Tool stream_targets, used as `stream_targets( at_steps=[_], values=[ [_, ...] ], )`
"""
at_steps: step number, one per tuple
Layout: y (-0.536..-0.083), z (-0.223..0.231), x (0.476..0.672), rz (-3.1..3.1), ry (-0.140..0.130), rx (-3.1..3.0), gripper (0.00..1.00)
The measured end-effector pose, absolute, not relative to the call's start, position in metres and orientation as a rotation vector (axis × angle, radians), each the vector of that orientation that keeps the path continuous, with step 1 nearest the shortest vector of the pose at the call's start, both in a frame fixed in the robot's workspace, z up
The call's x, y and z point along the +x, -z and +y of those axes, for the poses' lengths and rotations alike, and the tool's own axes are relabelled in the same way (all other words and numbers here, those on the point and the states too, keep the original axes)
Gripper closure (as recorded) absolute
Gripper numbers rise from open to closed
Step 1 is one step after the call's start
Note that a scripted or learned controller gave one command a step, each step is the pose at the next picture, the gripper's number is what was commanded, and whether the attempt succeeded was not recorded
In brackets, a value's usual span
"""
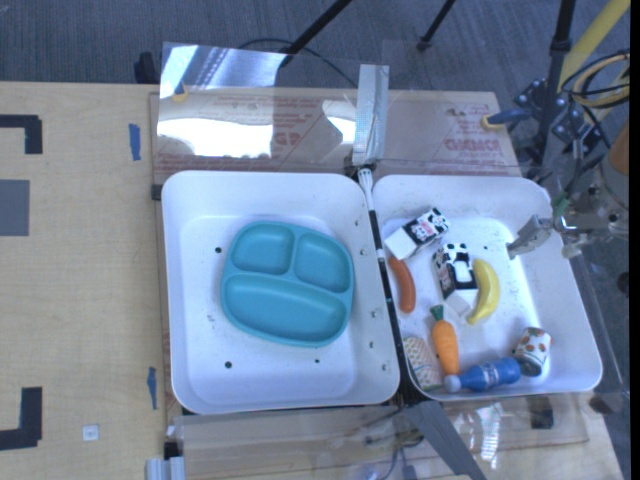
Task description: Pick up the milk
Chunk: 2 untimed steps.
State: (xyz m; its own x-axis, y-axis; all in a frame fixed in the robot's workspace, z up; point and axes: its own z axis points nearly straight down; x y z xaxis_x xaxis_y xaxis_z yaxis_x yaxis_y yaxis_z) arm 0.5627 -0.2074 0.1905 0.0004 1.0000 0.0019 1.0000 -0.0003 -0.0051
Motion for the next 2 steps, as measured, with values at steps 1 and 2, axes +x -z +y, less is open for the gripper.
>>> stream_targets(
  at_steps=[1, 2],
  values=[
    [-0.203, -0.110, 0.573, -2.035, -0.005, -2.387, 0.00],
    [-0.116, -0.118, 0.585, -2.149, -0.003, -2.290, 0.00]
  ],
)
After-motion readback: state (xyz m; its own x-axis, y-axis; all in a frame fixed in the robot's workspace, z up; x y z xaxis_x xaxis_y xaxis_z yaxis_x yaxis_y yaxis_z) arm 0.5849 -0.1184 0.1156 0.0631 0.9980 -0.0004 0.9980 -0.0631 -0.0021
